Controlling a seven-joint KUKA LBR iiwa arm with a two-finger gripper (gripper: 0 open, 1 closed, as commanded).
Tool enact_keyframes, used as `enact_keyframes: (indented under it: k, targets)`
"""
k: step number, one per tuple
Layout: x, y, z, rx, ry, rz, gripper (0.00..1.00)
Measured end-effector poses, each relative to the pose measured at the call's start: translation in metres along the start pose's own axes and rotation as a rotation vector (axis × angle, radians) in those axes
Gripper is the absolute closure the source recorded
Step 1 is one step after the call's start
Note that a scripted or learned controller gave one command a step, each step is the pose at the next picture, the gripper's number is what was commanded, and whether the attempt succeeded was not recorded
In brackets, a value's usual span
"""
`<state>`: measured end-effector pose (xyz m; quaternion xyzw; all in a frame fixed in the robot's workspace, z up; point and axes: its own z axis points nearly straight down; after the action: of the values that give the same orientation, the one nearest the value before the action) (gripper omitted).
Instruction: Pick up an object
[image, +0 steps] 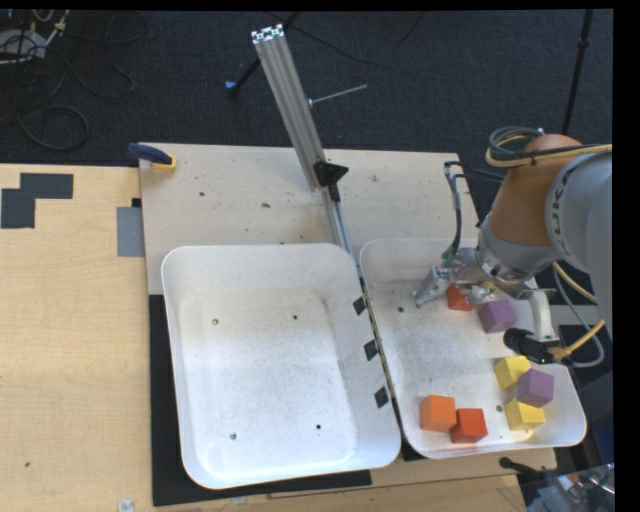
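Orange blocks (437, 412) sit nearest as the claw (447, 285), its state impossible to tell, hovers beside a small red block (460, 297), seemingly light, rigid, best gripped across flat sides.

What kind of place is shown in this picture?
Probably a robotics lab: a grey and orange robot arm reaches over two white bins on a bench, coloured blocks lie inside one, and cables cross the floor.

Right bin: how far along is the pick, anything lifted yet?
Done: the arm has reached into the right bin, with the tool low beside a red-orange block and a purple block. In hand: nothing visibly held; I can't tell whether it has closed. Left: grasping and lifting. Other blocks, like the orange cube, lie untouched near the front.
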<state>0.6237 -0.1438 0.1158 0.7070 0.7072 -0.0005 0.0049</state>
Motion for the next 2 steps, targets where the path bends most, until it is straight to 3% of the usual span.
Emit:
enact_keyframes:
  k: [1, 2]
  targets:
    - [-0.001, 0.001, -0.012, -0.002, 0.001, 0.004, 1.00]
    - [-0.007, 0.005, -0.056, 0.004, 0.007, 0.004, 1.00]
